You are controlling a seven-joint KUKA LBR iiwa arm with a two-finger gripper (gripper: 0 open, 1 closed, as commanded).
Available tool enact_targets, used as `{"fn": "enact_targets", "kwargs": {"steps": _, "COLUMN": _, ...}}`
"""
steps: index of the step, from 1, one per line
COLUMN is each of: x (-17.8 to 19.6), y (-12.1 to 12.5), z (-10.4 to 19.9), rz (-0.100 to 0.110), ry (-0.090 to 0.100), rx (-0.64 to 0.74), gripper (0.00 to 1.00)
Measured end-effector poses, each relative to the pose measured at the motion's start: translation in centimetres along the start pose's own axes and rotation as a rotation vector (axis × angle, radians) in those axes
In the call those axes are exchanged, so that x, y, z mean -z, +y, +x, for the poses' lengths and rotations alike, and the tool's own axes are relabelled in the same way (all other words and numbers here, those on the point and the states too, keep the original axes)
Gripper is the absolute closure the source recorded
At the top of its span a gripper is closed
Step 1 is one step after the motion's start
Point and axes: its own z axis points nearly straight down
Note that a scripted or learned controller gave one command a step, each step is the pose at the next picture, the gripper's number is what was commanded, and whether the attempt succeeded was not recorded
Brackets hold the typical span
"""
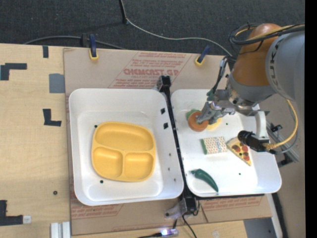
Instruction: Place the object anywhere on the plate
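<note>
Object: a round orange-brown piece (197,123) with a green top lies in the right bin (257,180), at its far-left part, right under the jaws; its right side is covered by the metal fingers, so its full shape is hard to make out.
Green piece: a dark green pepper-like thing (205,178) lies nearest, at the right bin's near-left corner, well apart from the rest.
Plate: the yellow three-part plate (123,150) lies in the left bin (79,133), its compartments bare.
Card: a small speckled packet (214,145) lies mid-bin, just near of the object.
Pizza slice: a toy wedge (239,150) lies beside the packet on its right, partly hidden by a black fitting and cable.
Yellow piece: a pale yellow thing (214,125) peeks out behind the fingers, mostly hidden; what it is I cannot tell.
Gripper: the gripper (204,116) hangs low over the object, touching or nearly touching it; whether the jaws are wide, narrow or holding it cannot be told at this slant.
Arm: grey with an orange band, cut off at the right edge.
Bench: brown board (143,71) under both bins, two clamps at its far edge.
</note>
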Motion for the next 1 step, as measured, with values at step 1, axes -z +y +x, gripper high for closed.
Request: {"fn": "enact_targets", "kwargs": {"steps": 1, "x": 1.25, "y": -0.64, "z": 5.48, "rz": -0.001, "ry": 0.001, "rx": 0.002, "gripper": 1.00}}
